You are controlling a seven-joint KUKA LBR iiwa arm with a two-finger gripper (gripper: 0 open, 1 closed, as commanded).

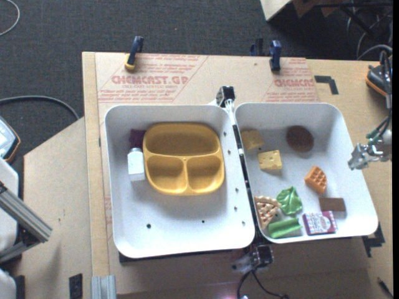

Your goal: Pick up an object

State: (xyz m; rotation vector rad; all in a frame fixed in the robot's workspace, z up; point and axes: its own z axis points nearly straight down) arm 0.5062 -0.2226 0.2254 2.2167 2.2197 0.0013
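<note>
The left bin (118, 185) holds a yellow divided plate (183, 158), with a small white bottle (136, 164) touching its 9 o'clock edge. The right bin (349, 129) holds toy food: a cheese wedge (270, 160), a brown patty (300, 138), a waffle (316, 179), a pizza slice (266, 208), a lettuce leaf (289, 200). The claw (363, 155) hangs over this bin's 3 o'clock rim, the waffle near at its 8 o'clock; whether it's spread, I cannot tell

Right bin (341, 122) centre open – toy food (270, 161) rings it, clustered at front edge

The bench (206, 73), seemingly paper-covered board, bears 2 white bins (181, 235) (355, 167) touching side by side.
</note>
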